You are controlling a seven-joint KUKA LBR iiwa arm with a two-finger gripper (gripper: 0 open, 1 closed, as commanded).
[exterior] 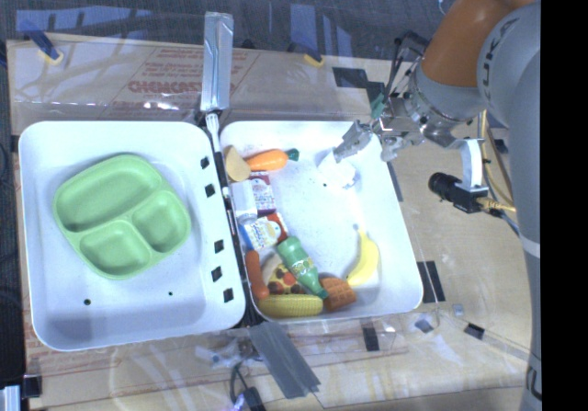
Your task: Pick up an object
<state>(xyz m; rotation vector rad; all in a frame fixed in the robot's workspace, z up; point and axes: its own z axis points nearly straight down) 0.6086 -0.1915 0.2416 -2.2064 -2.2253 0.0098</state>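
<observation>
The right bin (390, 207) holds toy food along its left and front sides. A carrot (269, 159) lies at the back, next to a tan slice (236, 164). Below them are a white bottle (246, 201) and a small packet (263, 232). A green bottle (301, 264) leans over a corn cob (289, 305). A banana (365, 262) lies at the front right. My gripper (369, 142) hovers over the bin's back right corner, open, with nothing between its fingers.
The left bin (37, 290) holds a green divided plate (119, 214). A metal bar (217, 60) stands behind the wall between the bins. The arm's orange band (469, 18) is at the upper right.
</observation>
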